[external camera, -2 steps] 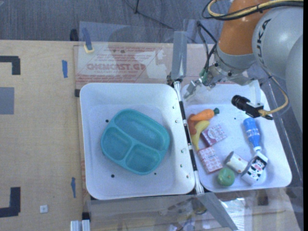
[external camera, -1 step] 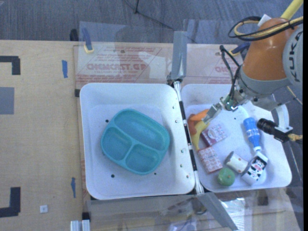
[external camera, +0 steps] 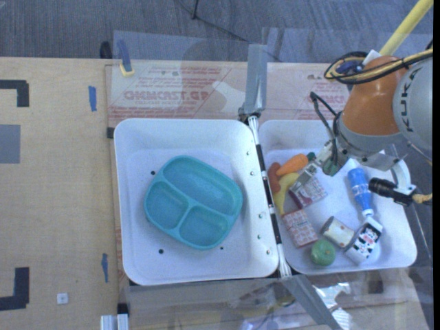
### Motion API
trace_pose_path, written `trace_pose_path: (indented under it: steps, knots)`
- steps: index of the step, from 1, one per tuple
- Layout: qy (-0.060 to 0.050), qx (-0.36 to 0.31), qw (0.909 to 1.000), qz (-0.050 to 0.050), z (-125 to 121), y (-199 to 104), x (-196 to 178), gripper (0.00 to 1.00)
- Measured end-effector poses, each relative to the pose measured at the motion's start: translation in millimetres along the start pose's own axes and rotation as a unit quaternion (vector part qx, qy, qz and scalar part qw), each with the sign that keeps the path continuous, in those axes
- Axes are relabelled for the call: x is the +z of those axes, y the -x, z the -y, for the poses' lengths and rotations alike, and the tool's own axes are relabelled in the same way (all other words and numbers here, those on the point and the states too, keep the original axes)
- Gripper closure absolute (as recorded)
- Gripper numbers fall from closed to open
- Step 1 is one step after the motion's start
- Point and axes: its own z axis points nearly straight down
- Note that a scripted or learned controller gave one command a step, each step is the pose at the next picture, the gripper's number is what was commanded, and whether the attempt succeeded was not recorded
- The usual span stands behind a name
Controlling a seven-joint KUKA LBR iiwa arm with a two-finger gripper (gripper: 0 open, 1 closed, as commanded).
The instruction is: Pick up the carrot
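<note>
Carrot (external camera: 294,163), smooth orange taper, lies beside tool (external camera: 328,158); right bin (external camera: 405,249).

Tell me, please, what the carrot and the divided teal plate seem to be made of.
Carrot: probably moulded plastic, a toy; its orange is even and smooth.
Divided teal plate: likely hard plastic with a slightly glossy finish; uniform colour, soft highlights on its rounded rims.

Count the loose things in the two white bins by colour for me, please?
Turquoise: 1, divided plate
Orange: 1, carrot
Green: 1, round thing
Blue: 1, tube
Other or mixed colours, too cluttered to sort: about 5
Total: about 9
</note>
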Motion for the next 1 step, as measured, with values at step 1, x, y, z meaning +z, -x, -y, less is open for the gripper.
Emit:
trace_pose_path:
  steps: [1]
  knots:
    - [-0.012,-0.058,0.9982,-0.007,-34.6,7.6,3.2,0.0]
